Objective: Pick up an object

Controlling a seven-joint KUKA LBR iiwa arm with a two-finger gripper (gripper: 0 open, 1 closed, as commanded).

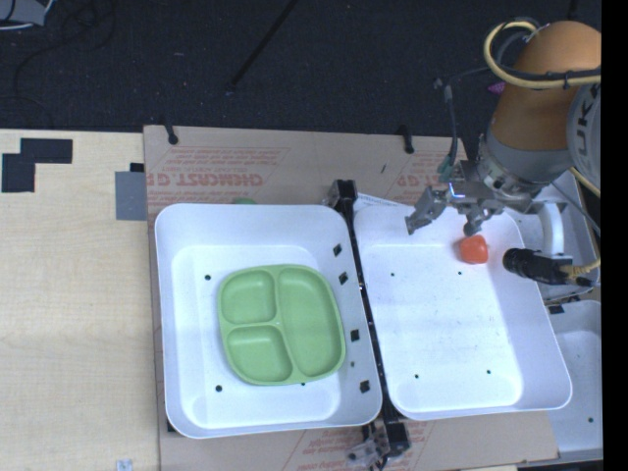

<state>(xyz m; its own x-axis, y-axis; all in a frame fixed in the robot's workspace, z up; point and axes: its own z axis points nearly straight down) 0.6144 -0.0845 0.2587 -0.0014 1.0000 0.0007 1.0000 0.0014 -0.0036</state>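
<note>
A small red-orange object (473,250) lies in the right bin (461,381), near its far right corner. My gripper (447,220) hovers over the bin's far edge, open, with nothing between its fingers. The right fingertip (476,224) hangs just above and behind the red-orange object; the left fingertip (418,220) is well to its left. A green divided plate (281,323) lies flat in the middle of the left bin (186,263).
A black divider (355,292) with clips runs between the two bins. Both bins rest on a cardboard sheet (255,170). The arm's grey and orange body (540,86) stands over the far right corner.
</note>
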